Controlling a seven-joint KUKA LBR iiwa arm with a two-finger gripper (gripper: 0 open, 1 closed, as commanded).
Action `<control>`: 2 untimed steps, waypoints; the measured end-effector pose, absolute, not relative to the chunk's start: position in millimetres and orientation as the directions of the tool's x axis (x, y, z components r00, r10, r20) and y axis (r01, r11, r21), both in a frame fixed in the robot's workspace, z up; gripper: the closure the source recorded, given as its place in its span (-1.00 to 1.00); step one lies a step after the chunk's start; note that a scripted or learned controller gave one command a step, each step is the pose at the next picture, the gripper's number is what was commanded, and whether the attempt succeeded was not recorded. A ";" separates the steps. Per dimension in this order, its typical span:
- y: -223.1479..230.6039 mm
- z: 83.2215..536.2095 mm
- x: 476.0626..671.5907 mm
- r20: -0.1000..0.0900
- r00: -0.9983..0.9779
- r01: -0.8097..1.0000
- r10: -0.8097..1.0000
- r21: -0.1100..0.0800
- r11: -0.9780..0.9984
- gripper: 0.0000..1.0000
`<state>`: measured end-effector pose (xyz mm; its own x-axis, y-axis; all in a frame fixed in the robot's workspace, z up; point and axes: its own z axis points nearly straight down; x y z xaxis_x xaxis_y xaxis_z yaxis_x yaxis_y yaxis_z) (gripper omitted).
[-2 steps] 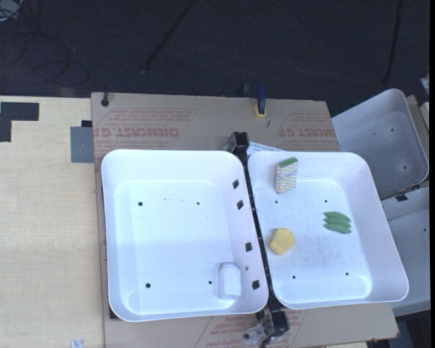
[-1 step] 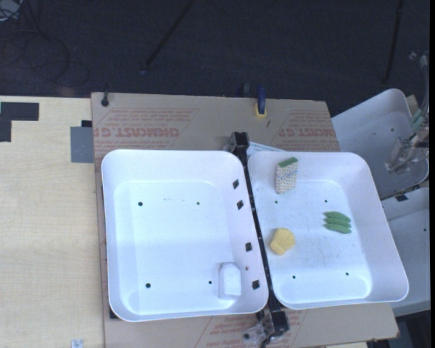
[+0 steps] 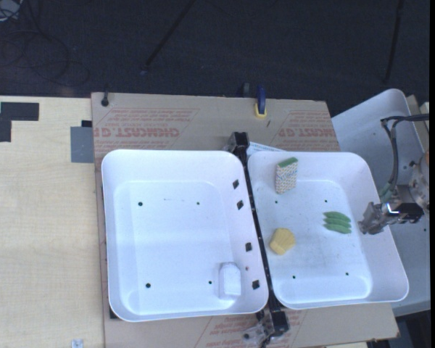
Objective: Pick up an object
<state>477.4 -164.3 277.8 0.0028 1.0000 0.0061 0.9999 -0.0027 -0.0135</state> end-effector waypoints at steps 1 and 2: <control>-215.7 330.6 485.1 -0.003 0.002 1.000 1.000 0.002 -0.002 1.00; -118.1 358.0 479.8 0.002 -0.008 1.000 1.000 0.000 0.008 1.00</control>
<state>479.8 -118.1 358.0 -0.0079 1.0000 0.0017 1.0000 0.0079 0.0000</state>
